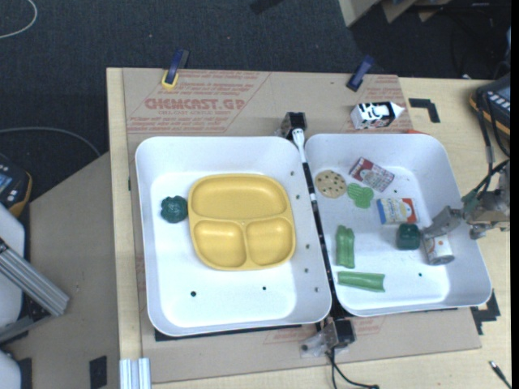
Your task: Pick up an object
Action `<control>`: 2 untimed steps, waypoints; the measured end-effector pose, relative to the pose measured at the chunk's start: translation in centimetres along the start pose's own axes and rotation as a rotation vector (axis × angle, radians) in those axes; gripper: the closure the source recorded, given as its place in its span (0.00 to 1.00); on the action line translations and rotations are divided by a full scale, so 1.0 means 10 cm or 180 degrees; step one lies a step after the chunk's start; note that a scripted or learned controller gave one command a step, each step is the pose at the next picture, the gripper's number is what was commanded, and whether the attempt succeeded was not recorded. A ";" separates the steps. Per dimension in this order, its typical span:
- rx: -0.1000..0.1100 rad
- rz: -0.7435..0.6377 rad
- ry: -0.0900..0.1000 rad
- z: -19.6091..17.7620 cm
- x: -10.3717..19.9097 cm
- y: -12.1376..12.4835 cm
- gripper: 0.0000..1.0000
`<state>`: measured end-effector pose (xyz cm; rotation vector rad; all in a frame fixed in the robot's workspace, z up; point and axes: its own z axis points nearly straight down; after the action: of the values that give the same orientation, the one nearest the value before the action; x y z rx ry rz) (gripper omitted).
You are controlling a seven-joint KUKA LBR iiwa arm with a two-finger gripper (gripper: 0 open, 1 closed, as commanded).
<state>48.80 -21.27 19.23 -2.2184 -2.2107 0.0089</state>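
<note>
Currently the gripper sits low in the right bin, near its right wall, just beside a small grey-white piece; grasp state cannot be told, and no item is visibly lifted, so the pick remains undone. Candidates in the right bin: one dark green object just left of the gripper, two green pods, one cookie, two packets. Left bin: one yellow tray, one green piece.
</note>
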 end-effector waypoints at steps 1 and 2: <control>-0.0034 -0.0011 -0.0010 -0.05 0.00 0.03 0.00; -0.0011 -0.0011 0.0003 0.58 0.02 0.06 0.00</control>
<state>49.37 -21.09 13.45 -2.2157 -2.2158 0.0040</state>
